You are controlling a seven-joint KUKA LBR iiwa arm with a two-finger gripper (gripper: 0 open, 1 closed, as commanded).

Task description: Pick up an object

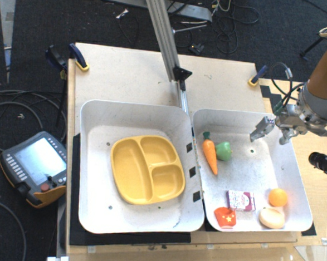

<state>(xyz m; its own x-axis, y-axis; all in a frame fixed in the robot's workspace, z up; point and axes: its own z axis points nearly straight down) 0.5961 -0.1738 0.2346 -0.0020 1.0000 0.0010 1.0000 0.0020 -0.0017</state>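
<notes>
- The pincer (273,132) hangs spread wide and holding nothing above the right bin's (294,176) far right corner.
- Descending here, it would close on bare bin floor.
- Carrot (209,156) and green ball (224,151) touch near the far left wall; a grab could nudge both.

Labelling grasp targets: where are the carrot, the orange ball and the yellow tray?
carrot (210,156), camera view, middle of its orange body
orange ball (278,197), camera view, its centre
yellow tray (128,177), camera view, floor of its long compartment
</notes>
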